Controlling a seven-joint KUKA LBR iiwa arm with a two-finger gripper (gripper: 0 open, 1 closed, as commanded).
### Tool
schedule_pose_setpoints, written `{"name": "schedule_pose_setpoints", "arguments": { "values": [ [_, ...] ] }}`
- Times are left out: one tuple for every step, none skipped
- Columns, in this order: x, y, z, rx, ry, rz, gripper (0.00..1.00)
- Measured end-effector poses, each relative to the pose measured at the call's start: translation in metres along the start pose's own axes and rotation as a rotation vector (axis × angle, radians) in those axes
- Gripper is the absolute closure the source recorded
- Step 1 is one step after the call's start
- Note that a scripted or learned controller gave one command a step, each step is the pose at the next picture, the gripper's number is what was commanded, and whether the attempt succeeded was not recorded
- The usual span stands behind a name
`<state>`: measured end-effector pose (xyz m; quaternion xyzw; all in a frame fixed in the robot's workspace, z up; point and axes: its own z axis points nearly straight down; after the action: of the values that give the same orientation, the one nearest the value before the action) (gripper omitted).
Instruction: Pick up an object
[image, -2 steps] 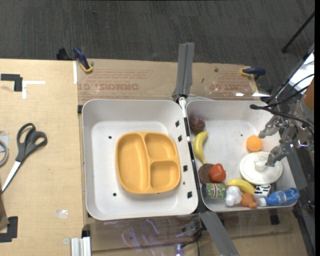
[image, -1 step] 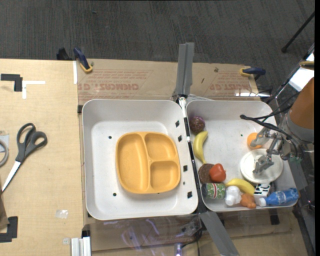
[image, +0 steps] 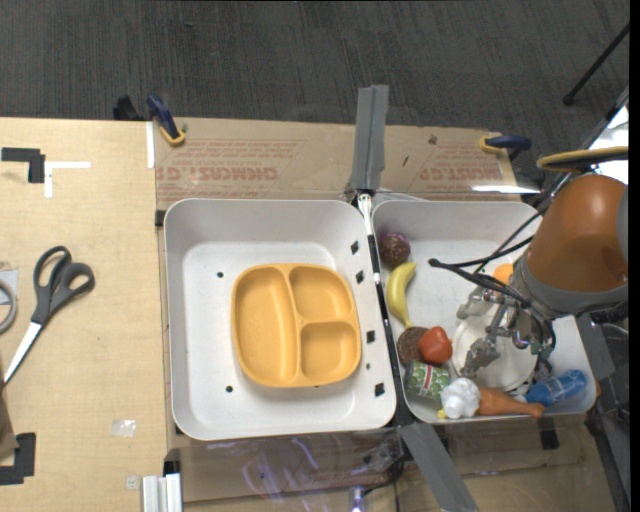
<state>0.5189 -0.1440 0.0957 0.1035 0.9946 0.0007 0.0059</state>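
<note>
The right bin (image: 440, 215) holds a jumble of objects. There is a dark purple ball (image: 394, 247), a yellow banana (image: 400, 290), a brown lump (image: 411, 344), a red tomato-like piece (image: 435, 345), a green can (image: 428, 380), a white crumpled item (image: 460, 397), an orange carrot (image: 505, 403) and a blue bottle (image: 560, 387). My gripper (image: 484, 352) hangs low over the bin's middle, just right of the red piece, above a white dish (image: 505, 375). Nothing shows clearly in its grasp. The arm's orange band (image: 585, 235) hides the bin's right part.
The left bin (image: 190, 300) holds a yellow divided plate (image: 297, 323). Scissors (image: 50, 290) lie on the wooden bench at the left. Cardboard (image: 250, 170) with blue clamps (image: 165, 118) lies behind the bins. A grey divider strip (image: 370, 140) runs between them.
</note>
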Motion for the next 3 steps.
{"name": "schedule_pose_setpoints", "arguments": {
  "values": [
    [-0.032,0.056,0.003,0.001,0.006,-0.109,0.0],
    [-0.045,-0.067,0.001,0.001,0.002,-0.353,0.0],
    [-0.146,-0.005,0.003,0.001,0.006,0.019,0.0]
  ]
}}
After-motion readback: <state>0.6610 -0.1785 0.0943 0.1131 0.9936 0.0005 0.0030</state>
